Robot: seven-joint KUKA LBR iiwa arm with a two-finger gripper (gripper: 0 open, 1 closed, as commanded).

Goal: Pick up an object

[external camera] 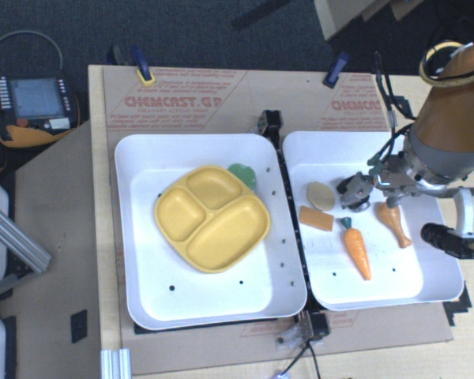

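Camera view: gripper [355, 193] low in right bin [379, 290], frame right, beside carrot [357, 251]; finger state unclear.

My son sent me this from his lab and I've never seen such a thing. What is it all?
One camera looks down at a slant on a bench with two shallow white bins. The orange and grey shape at right is a robot arm; its claw hangs over the right bin. That bin has a toy carrot, an orange wedge, a beige round piece and a tan drumstick-like piece. The left bin holds a yellow divided plate with something green beside it. I see nothing held.
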